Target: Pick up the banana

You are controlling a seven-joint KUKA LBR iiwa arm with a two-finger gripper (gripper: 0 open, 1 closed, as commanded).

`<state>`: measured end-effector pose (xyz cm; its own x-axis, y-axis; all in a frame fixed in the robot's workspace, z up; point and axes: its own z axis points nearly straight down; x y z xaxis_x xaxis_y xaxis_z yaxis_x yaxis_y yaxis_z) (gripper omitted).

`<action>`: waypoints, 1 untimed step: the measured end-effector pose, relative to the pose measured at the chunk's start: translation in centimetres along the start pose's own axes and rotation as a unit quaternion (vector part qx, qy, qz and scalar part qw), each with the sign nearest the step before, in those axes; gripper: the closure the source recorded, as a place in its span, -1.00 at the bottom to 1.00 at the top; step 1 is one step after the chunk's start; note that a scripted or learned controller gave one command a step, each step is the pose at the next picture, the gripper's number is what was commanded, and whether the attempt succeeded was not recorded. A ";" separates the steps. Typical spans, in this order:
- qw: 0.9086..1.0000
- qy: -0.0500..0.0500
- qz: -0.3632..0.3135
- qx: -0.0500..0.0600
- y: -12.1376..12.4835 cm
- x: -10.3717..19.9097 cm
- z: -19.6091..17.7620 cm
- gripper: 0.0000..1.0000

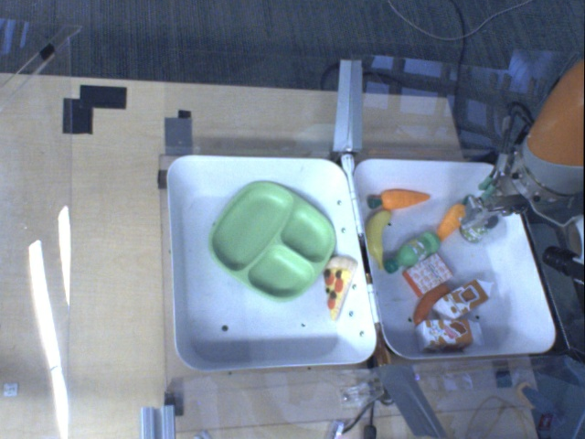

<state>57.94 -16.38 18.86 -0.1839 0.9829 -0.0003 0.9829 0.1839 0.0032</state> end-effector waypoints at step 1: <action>1.000 0.000 0.016 0.001 0.6 -0.2 -2.3 1.00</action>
